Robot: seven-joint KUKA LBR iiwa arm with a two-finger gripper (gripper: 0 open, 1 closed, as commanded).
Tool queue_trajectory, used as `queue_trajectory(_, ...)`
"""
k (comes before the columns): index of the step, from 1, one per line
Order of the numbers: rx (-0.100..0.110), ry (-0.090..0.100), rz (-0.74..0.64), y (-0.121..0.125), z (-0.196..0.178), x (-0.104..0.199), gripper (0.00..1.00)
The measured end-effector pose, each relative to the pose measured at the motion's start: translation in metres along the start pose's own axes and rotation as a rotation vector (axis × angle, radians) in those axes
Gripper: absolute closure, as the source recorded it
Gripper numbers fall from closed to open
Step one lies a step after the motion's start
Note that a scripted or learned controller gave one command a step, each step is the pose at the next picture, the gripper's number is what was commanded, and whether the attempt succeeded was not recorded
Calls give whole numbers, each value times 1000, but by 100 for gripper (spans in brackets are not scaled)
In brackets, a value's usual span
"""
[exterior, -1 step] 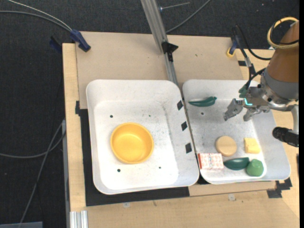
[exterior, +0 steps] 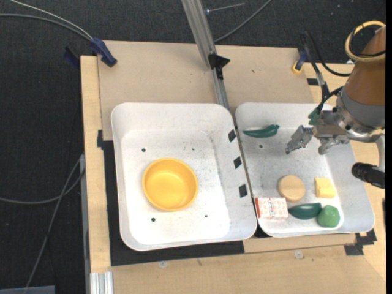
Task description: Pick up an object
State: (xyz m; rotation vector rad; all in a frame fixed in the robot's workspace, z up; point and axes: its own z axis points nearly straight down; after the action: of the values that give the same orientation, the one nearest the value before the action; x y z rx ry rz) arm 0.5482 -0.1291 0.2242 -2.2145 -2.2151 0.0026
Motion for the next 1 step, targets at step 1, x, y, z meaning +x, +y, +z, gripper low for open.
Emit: queue_trajectory(1,11,2,1,-8,58,8,0)
